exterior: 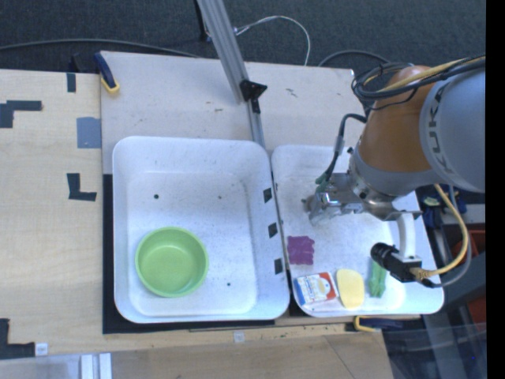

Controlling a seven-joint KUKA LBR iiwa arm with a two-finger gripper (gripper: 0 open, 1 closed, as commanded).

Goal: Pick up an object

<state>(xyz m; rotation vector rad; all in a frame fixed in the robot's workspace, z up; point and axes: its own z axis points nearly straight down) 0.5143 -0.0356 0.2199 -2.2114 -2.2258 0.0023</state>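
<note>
The end effector (319, 205) hangs low over the right bin (288, 160); whether it is open or closed cannot be told from this angle. Just below it lies a small purple block (301, 249), flat and roughly square with ragged edges. Farther below, along the bin's near wall, sit a red-and-white packet (315, 288), a yellow lump (350, 287) and a green piece (375, 279). Well to its left, a green bowl (171, 261) rests in the left bin (189, 152).

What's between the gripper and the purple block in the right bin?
Nothing visible. The gripper sits over the right bin, and only bare bin floor separates it from the purple block nearer the camera. The carton and yellow piece lie beyond the block.
</note>
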